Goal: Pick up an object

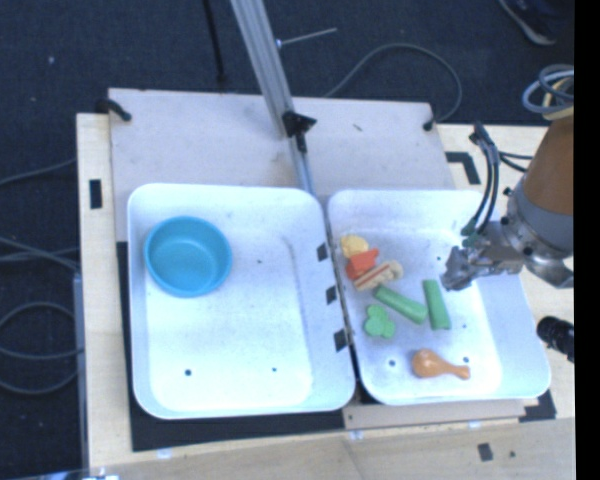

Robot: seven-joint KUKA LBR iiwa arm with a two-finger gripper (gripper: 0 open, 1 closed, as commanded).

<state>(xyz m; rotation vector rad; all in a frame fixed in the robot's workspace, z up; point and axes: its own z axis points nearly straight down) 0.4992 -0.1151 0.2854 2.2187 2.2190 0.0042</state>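
Gripper (pixel 462 266) is hovering at the right of the frame over the right bin (pixel 510 368), its grip too blurred to tell, near a green stick (pixel 436 304).

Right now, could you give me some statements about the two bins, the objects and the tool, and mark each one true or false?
1. The blue bowl sits in the left bin. True.
2. The tool hangs over the left bin. False: it is over the right bin.
3. The orange drumstick-shaped toy lies near the right bin's front edge. True.
4. The two green sticks lie inside the blue bowl. False: they lie in the right bin.
5. The green clover-shaped piece lies in the right bin. True.
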